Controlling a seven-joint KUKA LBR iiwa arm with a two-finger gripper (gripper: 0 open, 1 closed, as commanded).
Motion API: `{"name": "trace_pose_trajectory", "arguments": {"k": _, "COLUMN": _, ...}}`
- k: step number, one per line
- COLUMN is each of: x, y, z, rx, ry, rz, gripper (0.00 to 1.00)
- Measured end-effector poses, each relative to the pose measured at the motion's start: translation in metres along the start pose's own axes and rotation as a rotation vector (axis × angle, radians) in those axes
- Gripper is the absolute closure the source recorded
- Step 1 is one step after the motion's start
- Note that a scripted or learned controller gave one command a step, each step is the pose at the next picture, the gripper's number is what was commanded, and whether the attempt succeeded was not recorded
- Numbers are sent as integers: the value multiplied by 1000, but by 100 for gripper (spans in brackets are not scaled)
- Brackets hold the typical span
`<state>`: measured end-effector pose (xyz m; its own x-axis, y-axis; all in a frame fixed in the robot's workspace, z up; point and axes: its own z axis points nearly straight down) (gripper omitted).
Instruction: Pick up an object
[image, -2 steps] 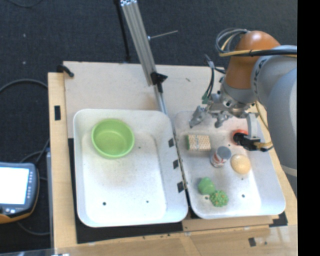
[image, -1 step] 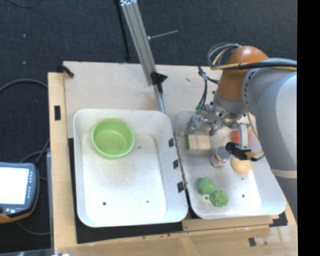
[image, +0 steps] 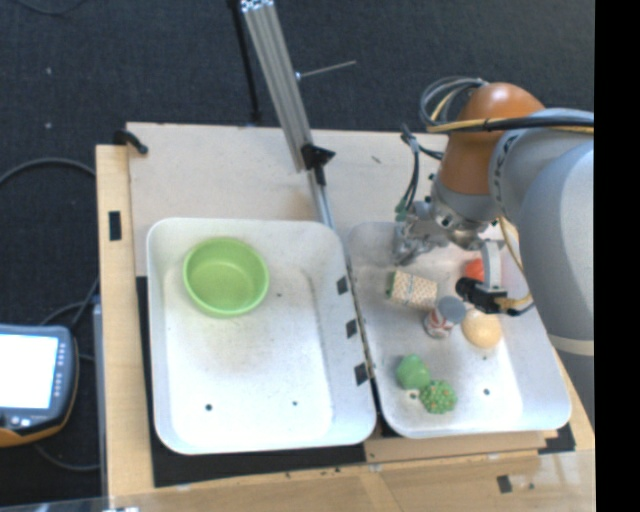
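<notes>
The pincer (image: 408, 250) hangs just above a beige speckled block (image: 413, 289).

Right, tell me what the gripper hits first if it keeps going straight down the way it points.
Probably the bare floor of the right bin near its upper left corner. The gripper hangs just above the beige patterned block, which it might graze; depth is hard to judge from this slant.

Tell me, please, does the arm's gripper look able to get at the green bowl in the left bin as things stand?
Probably yes. The green bowl sits alone, open side up, in the left bin with nothing over or against it. The gripper is above the right bin, so it must cross over.
</notes>
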<state>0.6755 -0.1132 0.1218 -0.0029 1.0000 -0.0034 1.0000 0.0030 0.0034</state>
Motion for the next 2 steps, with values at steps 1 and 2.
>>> {"name": "trace_pose_trajectory", "arguments": {"k": 1, "x": -9, "y": 6, "z": -52, "rx": -3, "ry": 2, "rz": 2, "gripper": 100}}
{"name": "trace_pose_trajectory", "arguments": {"k": 2, "x": -10, "y": 14, "z": -116, "rx": -6, "ry": 2, "rz": 0, "gripper": 100}}
